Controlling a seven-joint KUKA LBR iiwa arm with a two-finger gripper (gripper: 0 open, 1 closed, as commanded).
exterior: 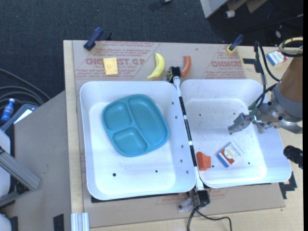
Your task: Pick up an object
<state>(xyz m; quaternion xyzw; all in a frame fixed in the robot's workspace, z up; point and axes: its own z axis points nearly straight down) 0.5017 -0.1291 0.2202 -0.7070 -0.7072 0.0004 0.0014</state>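
Camera view shows us the jaws (pixel 239 124) over the right bin (pixel 274 174), near its middle. We cannot tell if they are open or shut, and we see nothing held in them. The grey arm (pixel 288 100) comes in from the right side. Just below the jaws, lying flat on the floor of the right bin, we see a small card (pixel 229 155) that is white, red and blue. Near it, by the wall between the bins, sits a little orange block (pixel 203 160). In the left bin (pixel 96 177) we see a blue plate (pixel 135 124) with three parts. On the tabletop (pixel 144 57) behind the bins lie a yellow banana (pixel 157 66), an orange carrot (pixel 186 65) and a yellow square (pixel 110 66).
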